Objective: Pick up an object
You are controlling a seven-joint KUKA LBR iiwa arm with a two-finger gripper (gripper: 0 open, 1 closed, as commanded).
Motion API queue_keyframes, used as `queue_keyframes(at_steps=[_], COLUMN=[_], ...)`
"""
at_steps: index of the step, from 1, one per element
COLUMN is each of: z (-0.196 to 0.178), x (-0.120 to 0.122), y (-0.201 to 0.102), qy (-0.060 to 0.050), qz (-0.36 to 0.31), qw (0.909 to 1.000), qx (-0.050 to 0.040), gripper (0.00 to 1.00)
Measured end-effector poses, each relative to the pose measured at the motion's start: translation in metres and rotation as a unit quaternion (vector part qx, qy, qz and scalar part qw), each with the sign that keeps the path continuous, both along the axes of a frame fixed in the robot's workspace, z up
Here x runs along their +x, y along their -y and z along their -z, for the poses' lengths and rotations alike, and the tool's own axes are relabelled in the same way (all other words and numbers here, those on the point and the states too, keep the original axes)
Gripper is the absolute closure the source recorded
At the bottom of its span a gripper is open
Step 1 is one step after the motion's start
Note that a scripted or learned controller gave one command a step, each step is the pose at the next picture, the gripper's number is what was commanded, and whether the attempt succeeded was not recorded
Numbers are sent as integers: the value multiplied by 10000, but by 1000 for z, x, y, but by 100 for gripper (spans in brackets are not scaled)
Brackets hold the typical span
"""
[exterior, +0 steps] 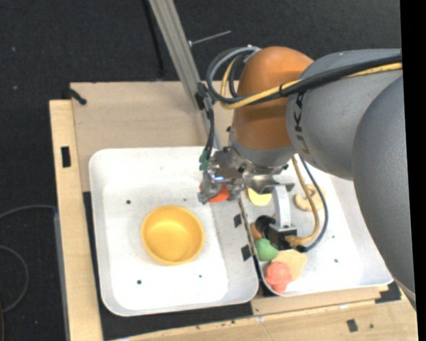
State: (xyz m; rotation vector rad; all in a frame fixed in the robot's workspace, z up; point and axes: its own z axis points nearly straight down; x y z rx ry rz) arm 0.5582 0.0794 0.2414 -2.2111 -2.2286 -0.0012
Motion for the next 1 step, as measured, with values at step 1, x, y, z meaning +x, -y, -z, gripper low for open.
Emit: queue_keyframes(at_steps=[1], z=[0], x=[0], y=[3], qy=[4], qz=[25], qw=[10000], qx=[-1], gripper=[0])
